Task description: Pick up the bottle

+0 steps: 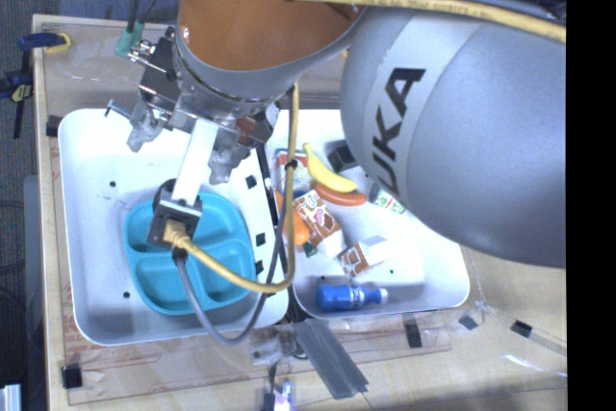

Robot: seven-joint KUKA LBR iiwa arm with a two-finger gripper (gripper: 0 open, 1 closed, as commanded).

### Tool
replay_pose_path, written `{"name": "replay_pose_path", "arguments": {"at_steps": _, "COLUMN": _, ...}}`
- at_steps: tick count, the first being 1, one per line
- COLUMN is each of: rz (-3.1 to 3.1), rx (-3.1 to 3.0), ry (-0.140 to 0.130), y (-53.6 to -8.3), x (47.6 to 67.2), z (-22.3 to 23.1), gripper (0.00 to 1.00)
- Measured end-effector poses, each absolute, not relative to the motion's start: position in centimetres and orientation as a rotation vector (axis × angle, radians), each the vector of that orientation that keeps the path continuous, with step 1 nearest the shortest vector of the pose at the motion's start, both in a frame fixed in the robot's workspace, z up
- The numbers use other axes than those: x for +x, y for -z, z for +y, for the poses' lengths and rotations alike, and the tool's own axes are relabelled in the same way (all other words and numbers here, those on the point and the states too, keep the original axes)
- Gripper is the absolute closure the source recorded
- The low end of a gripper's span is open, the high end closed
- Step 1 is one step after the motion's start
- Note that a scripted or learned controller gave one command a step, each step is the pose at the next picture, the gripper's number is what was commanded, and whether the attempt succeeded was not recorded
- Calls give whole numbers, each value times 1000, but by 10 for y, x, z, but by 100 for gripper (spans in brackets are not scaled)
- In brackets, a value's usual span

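The claw (180, 141), a two-finger metal piece under the grey arm's orange band, hangs over the far part of the left shallow white bin (85, 207); its two fingertips stand apart with nothing between them, so it is released. Just nearer the camera, a blue plastic tray with compartments (207, 269) lies in that same bin, partly hidden by a small black box on the arm and a yellow cable. The blue bottle with a white cap end (351, 296) lies on its side in the right white bin (443, 279), along its near wall, well apart from the claw. Farther back in that bin rest a yellow banana (327, 173), an orange round lid-like object (345, 197) and small printed packets (318, 215). Both bins sit on the pale counter (520, 356).
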State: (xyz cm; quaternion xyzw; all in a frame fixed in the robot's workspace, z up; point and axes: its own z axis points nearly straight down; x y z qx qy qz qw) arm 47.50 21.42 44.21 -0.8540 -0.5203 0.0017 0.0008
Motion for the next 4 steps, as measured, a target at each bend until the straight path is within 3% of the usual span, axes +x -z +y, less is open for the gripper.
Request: {"name": "replay_pose_path", "arguments": {"at_steps": 4, "rz": -1636, "rx": -2680, "ry": -6, "y": -442, "x": 475, "z": 219, "gripper": 0}}
